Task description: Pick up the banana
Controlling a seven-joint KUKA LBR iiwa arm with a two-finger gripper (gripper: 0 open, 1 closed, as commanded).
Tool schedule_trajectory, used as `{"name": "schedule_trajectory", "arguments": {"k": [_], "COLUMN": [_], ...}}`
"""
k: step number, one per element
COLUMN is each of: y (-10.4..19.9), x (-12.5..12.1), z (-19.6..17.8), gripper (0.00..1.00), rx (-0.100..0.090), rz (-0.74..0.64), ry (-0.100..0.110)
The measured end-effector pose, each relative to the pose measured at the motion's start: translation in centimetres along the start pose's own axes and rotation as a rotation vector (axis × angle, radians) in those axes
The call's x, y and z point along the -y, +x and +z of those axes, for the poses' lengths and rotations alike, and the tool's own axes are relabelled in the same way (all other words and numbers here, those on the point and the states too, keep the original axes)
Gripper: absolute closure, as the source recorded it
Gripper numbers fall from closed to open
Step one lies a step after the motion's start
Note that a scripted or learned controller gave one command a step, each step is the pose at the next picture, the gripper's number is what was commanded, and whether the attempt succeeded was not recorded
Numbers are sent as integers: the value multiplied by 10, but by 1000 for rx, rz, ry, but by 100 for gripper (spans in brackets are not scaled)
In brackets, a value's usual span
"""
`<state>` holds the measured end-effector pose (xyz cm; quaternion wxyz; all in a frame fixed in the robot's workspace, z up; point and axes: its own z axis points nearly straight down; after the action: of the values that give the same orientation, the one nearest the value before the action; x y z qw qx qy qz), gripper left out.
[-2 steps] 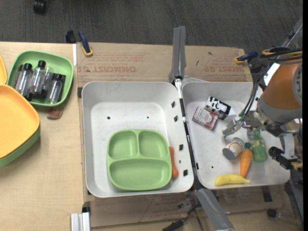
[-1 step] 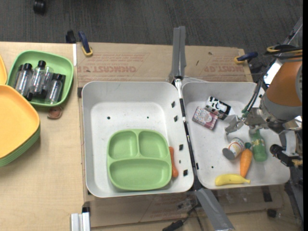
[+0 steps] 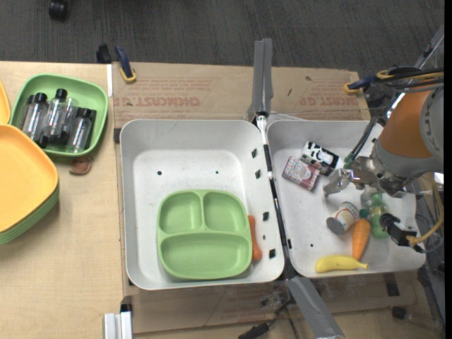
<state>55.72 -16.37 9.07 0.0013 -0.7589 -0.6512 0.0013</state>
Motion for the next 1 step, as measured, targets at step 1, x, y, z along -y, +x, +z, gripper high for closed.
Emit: {"name": "schedule_trajectory", "arguments": {"k": [1], "y": [-32], "x": [-45], "z": [-1], "gripper": [0], "rx": [0], "rz": [44], "ry": [-2]}}
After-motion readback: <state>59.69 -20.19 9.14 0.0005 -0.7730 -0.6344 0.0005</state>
